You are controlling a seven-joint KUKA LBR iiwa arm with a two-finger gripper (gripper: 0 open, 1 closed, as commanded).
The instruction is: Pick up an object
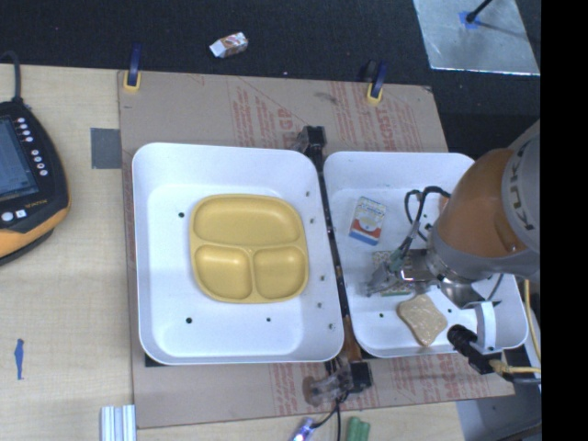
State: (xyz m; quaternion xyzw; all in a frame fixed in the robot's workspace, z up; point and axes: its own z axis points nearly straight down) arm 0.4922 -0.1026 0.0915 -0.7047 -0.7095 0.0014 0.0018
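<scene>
In the right bin [459, 165] lie the candidates for picking: a small white carton [367, 220] toward the bin's far left, a tan sponge-like piece [422, 319] near its front edge, and between them greenish clutter where the end effector [397, 272] is lowered, presumably for a grasp. Whether it has hold of anything I cannot tell. Left of that bin, its twin [156, 246] carries a yellow divided plate [248, 247].

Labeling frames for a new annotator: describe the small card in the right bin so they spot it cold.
Start at the right bin, the one the grey and orange arm reaches into. Near its upper left, close to the divider between the bins, lies the small card, flat and slightly tilted. It is the only white rectangle with blue and red print; the beige sponge-like piece sits lower.
</scene>
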